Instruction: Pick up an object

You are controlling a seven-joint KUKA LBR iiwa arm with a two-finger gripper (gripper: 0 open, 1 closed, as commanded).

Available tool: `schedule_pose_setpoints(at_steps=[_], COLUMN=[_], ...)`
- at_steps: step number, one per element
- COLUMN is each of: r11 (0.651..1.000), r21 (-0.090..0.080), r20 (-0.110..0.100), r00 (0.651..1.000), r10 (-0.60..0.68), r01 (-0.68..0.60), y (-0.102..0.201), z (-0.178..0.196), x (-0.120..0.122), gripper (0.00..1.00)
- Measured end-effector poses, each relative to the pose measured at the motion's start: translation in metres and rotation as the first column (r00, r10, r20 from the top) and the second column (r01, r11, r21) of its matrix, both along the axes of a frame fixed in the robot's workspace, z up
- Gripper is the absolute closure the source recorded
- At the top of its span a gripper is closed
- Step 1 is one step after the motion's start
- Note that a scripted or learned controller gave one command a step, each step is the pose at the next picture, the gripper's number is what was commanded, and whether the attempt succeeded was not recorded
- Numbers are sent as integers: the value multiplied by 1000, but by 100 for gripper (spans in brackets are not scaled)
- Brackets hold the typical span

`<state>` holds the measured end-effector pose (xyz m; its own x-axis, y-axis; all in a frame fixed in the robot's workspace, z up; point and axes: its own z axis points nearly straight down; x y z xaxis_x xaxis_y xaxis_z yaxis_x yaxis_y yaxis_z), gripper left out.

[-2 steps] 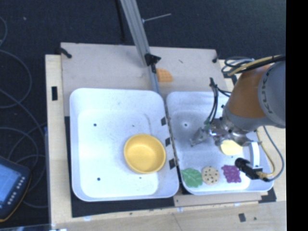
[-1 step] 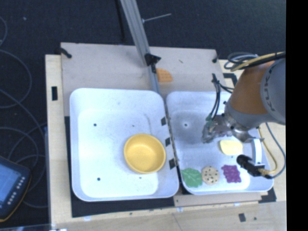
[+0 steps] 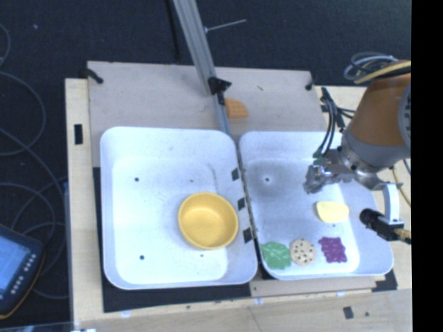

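Much of the arm [image 3: 377, 126] is cut off at the right edge of the view, so just its orange band and grey wrist show. Its tool [image 3: 317, 178] hangs over the right bin [image 3: 277, 159], and it is small, dark and blurry. I cannot tell how far open it is. Nothing can be seen between its tips, and I cannot tell if it touches the bin floor.

Just below and a little to the right of the tool lies a pale yellow piece [image 3: 332, 211], close by but not touching it. Farther below, along the near wall of the same bin, three small things sit in a row: a green leafy one [image 3: 276, 254] to the left, a round cookie [image 3: 302, 252] almost straight under the tool, and a purple bunch [image 3: 333, 249] to the right. The green one and the cookie are just beside each other. What these toys are made of is too small to make out.

Well to the left of the tool, in the left bin [image 3: 138, 164], a yellow bowl [image 3: 207, 220] stands upright near the wall between the bins. Above and to the left of the tool, a small orange thing [image 3: 236, 108] lies on the desk [image 3: 79, 185] behind the bins, partly hidden by a slanted metal bar [image 3: 196, 40].
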<state>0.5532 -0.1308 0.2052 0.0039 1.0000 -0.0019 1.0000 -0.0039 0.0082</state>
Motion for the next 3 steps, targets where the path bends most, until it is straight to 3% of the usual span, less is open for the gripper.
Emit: schedule_pose_setpoints(at_steps=[1,2,3], r11=[1000,1000,1000], r21=[-1,1,2], r20=[0,-6,-6], r00=[1000,1000,1000], r10=[8,9,11], r01=[-8,-9,-11], y=[-10,-11,48], z=[59,62,49], x=[5,6,7], gripper=[100,100,100])
